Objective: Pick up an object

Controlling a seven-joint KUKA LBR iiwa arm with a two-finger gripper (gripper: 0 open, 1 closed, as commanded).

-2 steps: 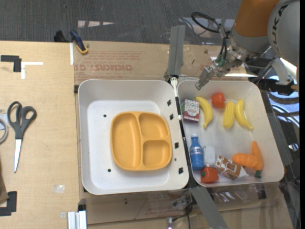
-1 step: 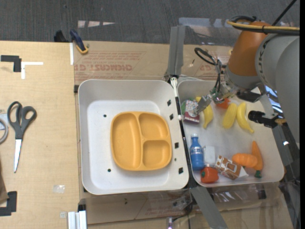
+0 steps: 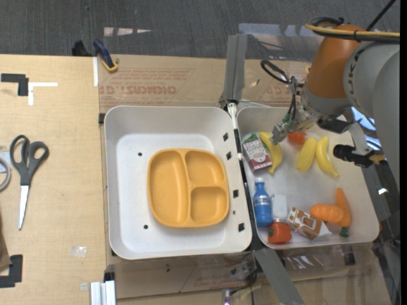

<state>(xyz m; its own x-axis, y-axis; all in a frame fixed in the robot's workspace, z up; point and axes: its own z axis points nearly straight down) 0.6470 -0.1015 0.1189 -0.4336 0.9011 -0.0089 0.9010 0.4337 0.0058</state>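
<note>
The right bin (image 3: 365, 189) holds several items. A red-and-white carton (image 3: 256, 152) lies by its left wall with a small yellow banana (image 3: 275, 155) beside it. Two more bananas (image 3: 307, 153) (image 3: 326, 156) lie in the middle. Toward the front are a blue bottle (image 3: 261, 202), a red tomato (image 3: 278, 232), a brown snack box (image 3: 303, 222) and orange carrots (image 3: 332, 213). My gripper (image 3: 283, 131) is low in the bin's back part, just above the small banana. A small red-orange piece (image 3: 296, 137) lies right beside its tip; whether it is gripped is unclear.
The left bin (image 3: 121, 170) holds a yellow divided plate (image 3: 189, 187). Scissors (image 3: 25, 164) lie on the bench at the far left, and a blue-and-yellow clip (image 3: 105, 54) sits at the back. The grey arm (image 3: 375, 75) hangs over the right bin's back right corner.
</note>
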